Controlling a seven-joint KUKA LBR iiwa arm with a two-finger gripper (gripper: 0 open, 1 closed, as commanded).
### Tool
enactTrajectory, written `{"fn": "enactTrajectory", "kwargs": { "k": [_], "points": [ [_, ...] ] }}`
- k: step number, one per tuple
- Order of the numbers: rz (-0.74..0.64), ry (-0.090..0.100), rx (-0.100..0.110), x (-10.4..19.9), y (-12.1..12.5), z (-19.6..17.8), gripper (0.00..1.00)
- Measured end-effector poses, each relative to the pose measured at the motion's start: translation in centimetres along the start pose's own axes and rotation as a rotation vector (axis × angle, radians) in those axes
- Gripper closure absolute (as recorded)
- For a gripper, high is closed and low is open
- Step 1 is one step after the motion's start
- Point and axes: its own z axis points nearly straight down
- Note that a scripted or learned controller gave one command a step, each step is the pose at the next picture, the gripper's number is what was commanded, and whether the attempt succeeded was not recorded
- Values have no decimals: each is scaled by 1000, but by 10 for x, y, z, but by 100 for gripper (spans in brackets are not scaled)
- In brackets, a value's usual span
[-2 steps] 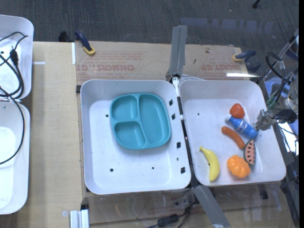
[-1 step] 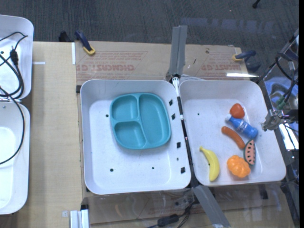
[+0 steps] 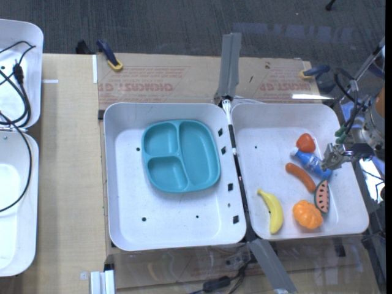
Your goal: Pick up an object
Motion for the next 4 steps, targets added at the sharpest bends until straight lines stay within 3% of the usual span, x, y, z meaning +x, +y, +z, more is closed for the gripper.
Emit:
{"fn": "enactTrajectory", "kwargs": {
  "k": [1, 2, 3, 4],
  "points": [
    [3, -2, -1, -54, 15, -74, 100],
    [0, 0, 1, -26, 26, 21, 100],
    [-1, -2, -1, -48, 39, -74, 100],
    [3, -1, 1, -38, -1, -4, 100]
  ]
}}
